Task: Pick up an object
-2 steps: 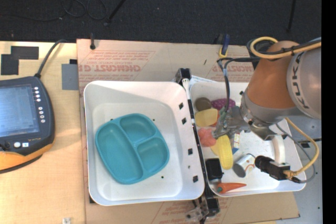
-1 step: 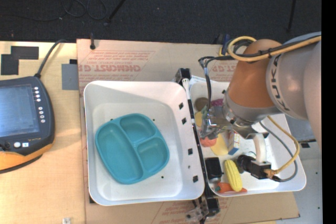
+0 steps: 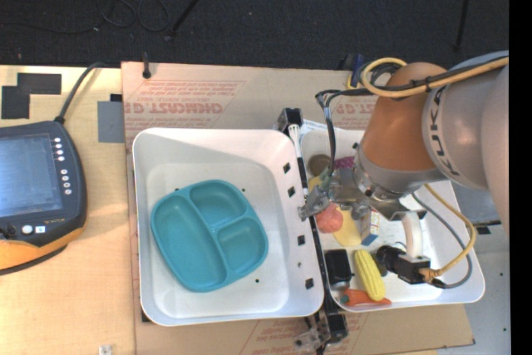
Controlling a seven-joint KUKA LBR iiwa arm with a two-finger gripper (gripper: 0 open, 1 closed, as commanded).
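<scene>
My gripper (image 3: 321, 199) hangs low over the left side of the right bin (image 3: 465, 283), close to the wall between the bins. A pink-red rounded object (image 3: 331, 219) lies just below and to the right of it, touching or nearly touching it. Nothing is plainly held. Further toward the front lie a yellow corn cob (image 3: 370, 274), an orange carrot-like piece (image 3: 364, 299), a black block (image 3: 337, 266) and a flat yellow piece (image 3: 349, 236). A brown round object (image 3: 318, 166) and something purple (image 3: 345, 165) sit at the back. The arm's body hides the bin's middle.
The left bin (image 3: 158, 154) holds a teal divided plate (image 3: 209, 235). A cable loop (image 3: 453, 249) and a black connector (image 3: 403, 263) hang from the wrist over the right bin. A tablet-like pendant (image 3: 37, 179) lies on the bench at far left.
</scene>
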